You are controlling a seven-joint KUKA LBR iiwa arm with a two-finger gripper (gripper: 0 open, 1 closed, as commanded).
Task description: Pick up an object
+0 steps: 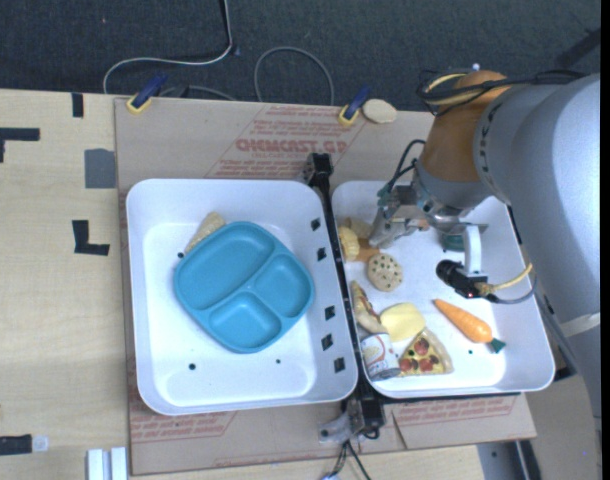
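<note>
My gripper (385, 230) hangs low in the right bin (525, 373), near its upper left, with the grey arm and orange band (463, 148) above it. Just below its fingertips lies a round cookie (384, 271). A yellow piece (350, 242) sits to the gripper's left by the bin wall. Further down lie a pale yellow cheese block (403, 320), an orange carrot (465, 320), a pizza slice (425, 354) and a peeled banana (365, 308). Nothing shows between the fingers.
The left bin (150, 368) holds a blue divided plate (245, 284) with a tan piece (205, 230) under its upper left edge. A small can (377, 352) lies beside the pizza. A black divider (330, 268) separates the bins. Cables run behind the bench.
</note>
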